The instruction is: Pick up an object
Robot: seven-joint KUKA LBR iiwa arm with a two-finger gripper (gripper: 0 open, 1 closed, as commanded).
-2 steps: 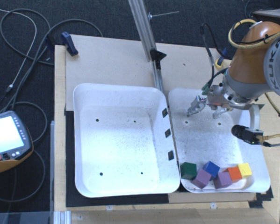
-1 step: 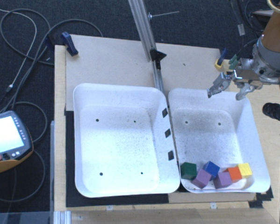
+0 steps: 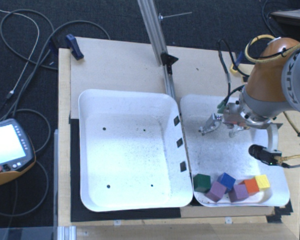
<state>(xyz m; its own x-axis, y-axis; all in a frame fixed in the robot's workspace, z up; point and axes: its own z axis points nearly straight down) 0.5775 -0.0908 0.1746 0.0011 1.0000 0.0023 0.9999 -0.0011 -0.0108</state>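
Several small cubes lie along the front edge of the right bin (image 3: pixel 208 150): a green cube (image 3: pixel 202 182), a purple cube (image 3: pixel 217 191), a blue cube (image 3: pixel 226 180), a second purple cube (image 3: pixel 239 192), an orange cube (image 3: pixel 251 186) and a yellow cube (image 3: pixel 262 182). My gripper (image 3: pixel 220 129) hangs over the back half of that bin, well behind the cubes. Its two metal fingers are spread, so it is open, and nothing sits between them.
The left bin (image 3: pixel 89 139) stands beside the right one, and black clips run along their shared wall. An aluminium post (image 3: pixel 153 29) rises behind the bins. A blue clamp (image 3: pixel 74 46) lies at the bench's back left. A pendant (image 3: pixel 7 148) rests on the floor.
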